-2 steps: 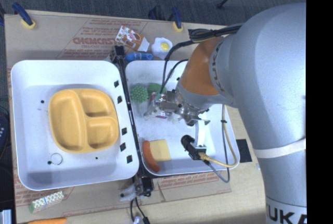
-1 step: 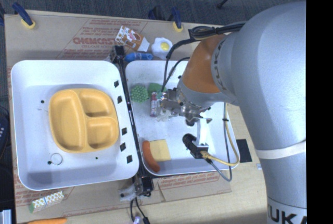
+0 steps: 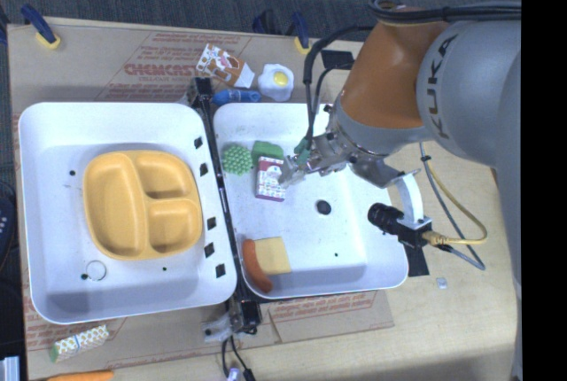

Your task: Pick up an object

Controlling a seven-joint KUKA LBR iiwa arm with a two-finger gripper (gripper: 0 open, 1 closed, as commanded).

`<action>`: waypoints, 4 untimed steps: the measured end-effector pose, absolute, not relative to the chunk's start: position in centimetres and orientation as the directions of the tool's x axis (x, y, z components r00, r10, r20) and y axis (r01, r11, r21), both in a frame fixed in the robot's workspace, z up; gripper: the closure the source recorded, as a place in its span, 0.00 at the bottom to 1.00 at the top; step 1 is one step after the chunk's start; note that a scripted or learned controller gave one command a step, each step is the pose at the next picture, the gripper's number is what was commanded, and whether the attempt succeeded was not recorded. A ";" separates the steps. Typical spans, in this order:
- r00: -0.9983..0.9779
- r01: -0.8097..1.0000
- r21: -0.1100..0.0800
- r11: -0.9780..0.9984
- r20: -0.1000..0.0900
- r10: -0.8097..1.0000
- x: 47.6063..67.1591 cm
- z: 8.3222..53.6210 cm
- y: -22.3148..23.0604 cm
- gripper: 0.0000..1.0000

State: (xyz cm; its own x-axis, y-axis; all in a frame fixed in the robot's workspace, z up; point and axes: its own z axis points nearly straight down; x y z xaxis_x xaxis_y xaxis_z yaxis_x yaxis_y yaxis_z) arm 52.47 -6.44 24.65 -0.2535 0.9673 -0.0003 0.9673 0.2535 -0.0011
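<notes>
The gripper (image 3: 292, 168) is hovering just right of the small pink box (image 3: 269, 178), finger state impossible to tell.

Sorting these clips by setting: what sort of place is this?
Probably a robotics lab bench: two shallow white bins on taped-down cardboard, blue clamps, and a grey KUKA arm over toy items.

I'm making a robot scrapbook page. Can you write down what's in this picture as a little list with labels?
left bin: holds a yellow tray with compartments
right bin: green ball, green block, small pink box, yellow and orange sponge
arm: grey with orange band, reaching over the right bin
gripper: right beside the small pink box
behind the bins: snack packet, egg toy
</notes>
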 end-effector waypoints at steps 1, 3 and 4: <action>-0.253 0.967 -0.001 0.253 0.000 0.967 52.5 24.6 -6.4 0.00; -0.345 0.939 -0.003 0.345 0.001 0.939 56.0 19.1 -5.0 0.00; -0.345 0.939 -0.003 0.345 0.001 0.939 56.0 19.1 -5.0 0.00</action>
